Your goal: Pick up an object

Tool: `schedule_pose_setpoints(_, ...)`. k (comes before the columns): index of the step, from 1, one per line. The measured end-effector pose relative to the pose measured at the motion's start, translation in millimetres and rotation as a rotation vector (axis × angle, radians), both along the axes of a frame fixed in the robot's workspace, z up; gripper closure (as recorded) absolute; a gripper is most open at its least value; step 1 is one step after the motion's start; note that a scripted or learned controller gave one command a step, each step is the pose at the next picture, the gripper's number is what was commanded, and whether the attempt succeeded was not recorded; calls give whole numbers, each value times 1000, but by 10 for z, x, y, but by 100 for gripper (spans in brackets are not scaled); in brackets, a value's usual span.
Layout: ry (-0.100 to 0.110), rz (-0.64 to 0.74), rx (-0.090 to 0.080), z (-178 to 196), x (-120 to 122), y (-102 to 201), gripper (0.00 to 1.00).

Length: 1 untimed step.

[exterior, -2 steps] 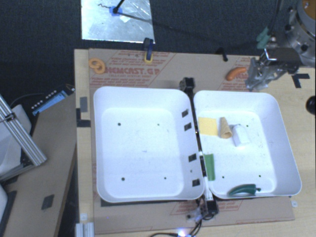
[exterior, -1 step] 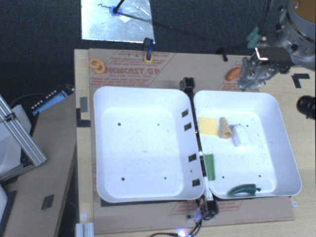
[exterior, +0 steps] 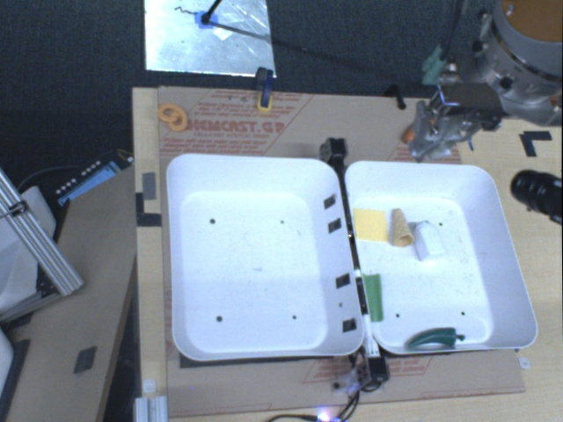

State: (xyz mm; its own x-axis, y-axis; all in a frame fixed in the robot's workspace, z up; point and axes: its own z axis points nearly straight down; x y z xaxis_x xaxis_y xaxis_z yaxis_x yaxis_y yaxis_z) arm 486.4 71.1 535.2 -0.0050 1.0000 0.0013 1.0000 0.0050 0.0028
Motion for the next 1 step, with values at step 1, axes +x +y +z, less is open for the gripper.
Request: schedule_pose_setpoints(1, 0, 0, 0, -1, 0, 177, 100)
